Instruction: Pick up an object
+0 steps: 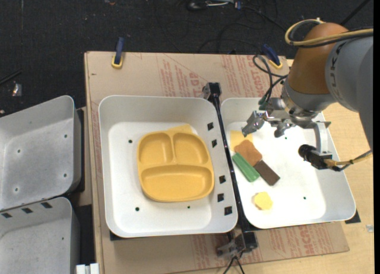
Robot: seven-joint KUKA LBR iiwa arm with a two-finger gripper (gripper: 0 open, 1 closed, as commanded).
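Note:
My gripper (266, 126) hangs over the back left part of the right bin (332, 207), open, with nothing between its fingers. Just in front of it and to the left lies a cluster of objects: an orange-brown block (248, 151), a green bar (245, 167), a dark brown bar (268, 172) and a pale yellow piece (236, 138) against the bin's left wall. A small yellow lump (262, 200) lies apart, nearer the front. The gripper touches none of them.
The left bin (119, 207) holds a yellow divided plate (176, 166). A black divider (221, 148) runs between the two bins. The arm's grey wrist and orange band (314, 59) reach in from the right, with a black cable fitting (313, 155) over the right bin.

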